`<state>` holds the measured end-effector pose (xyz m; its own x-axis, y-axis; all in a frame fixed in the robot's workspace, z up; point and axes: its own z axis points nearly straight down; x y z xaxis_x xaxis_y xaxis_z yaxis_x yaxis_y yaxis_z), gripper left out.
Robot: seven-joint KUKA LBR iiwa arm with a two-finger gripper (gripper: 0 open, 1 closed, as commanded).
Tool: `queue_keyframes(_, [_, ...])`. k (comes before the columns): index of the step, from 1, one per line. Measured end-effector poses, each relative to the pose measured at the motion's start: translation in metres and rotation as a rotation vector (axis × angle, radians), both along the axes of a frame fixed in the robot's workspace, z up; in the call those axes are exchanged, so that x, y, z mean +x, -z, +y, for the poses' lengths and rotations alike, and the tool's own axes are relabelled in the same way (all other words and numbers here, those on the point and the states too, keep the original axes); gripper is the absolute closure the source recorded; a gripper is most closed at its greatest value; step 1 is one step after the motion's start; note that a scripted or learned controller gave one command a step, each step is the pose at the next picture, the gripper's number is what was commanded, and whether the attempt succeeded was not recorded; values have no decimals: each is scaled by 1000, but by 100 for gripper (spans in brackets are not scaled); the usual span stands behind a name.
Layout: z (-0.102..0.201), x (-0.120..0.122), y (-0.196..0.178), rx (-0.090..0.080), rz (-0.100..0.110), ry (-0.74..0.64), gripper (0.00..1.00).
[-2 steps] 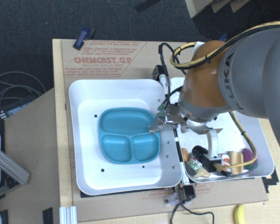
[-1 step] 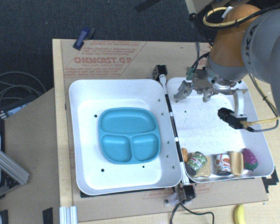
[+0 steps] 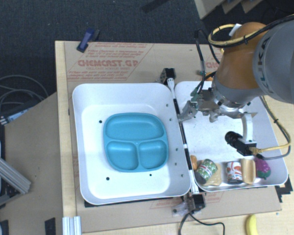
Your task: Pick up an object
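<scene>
A green-and-white pouch [image 3: 206,169], a red-and-white can [image 3: 233,172], a tan block [image 3: 248,170] and a magenta piece [image 3: 263,168] are lined up along the right bin's [image 3: 210,141] 6 o'clock edge.

arm [image 3: 281,58]: grey, rounded | orange band [image 3: 237,65]: glossy, above wrist | tool [image 3: 205,106]: silver-grey metal

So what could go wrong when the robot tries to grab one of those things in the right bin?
1. The green-labelled can, red-and-white can and purple thing sit crowded against the right bin's near wall, so the gripper may bump a neighbour or the wall.
2. The gripper hangs by the edge between the bins, away from them, so it might close on nothing.
</scene>
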<state>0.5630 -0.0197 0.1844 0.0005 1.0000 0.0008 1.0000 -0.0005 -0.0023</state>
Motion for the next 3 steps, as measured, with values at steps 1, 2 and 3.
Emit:
queue_keyframes(1, [-84, 68, 23, -3, -4, 1, 0])
queue_keyframes(2, [-81, 16, 100, 0, -2, 0, 0])
queue_keyframes(3, [-80, 90, 99, -1, -4, -1, 0])
